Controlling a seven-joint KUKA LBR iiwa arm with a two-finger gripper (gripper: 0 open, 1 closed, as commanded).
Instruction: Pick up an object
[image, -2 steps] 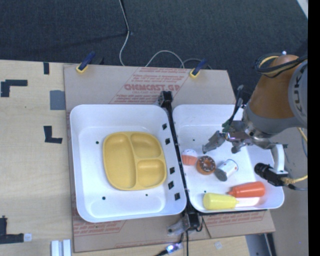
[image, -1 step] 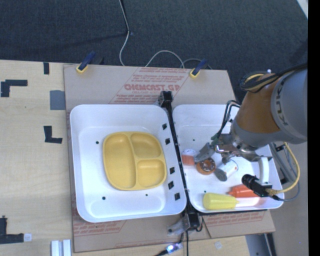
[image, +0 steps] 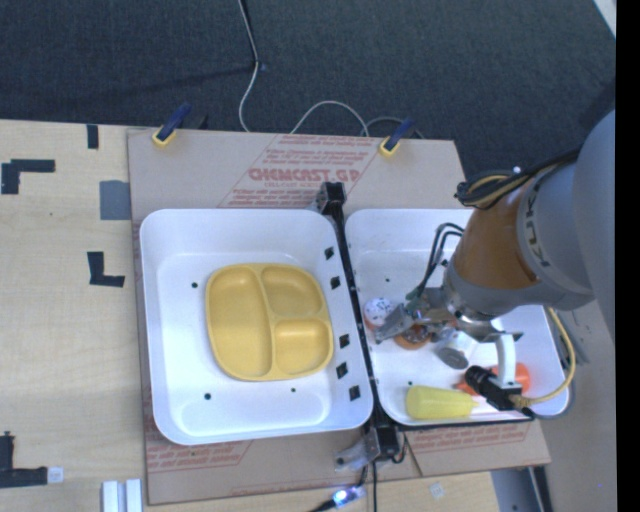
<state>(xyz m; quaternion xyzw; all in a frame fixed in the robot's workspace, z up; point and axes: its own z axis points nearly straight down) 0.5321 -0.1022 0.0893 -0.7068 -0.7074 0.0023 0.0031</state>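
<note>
red print on the cardboard sheet (image: 420, 165) under the bins reads "chemcast gp" (image: 303, 173). the smaller lines around it, and the red print along the sheet's 6 o'clock edge, are too small to read.

the gripper (image: 405, 325) sits low in the right bin (image: 400, 225), toward its 9 o'clock side. i cannot tell how far open it is, or whether it has hold of anything. a round orange-brown thing (image: 410, 339) lies right under it, partly hidden. a small white and red thing (image: 378, 309) lies just beside it at 10 o'clock, close to the wall shared with the left bin (image: 160, 300). a yellow lump (image: 441, 403) lies against the bin's 6 o'clock wall. a small orange thing (image: 517, 375) lies at 5 o'clock, near the corner. the arm (image: 500, 250) covers much of the bin's 3 o'clock half.

the left bin holds a yellow divided plate (image: 268, 320) near its middle, with bare white floor all around it. two yellow and blue clamps (image: 170, 125) (image: 397, 133) grip the sheet's 12 o'clock edge, and a white cable (image: 330, 105) loops between them.
</note>
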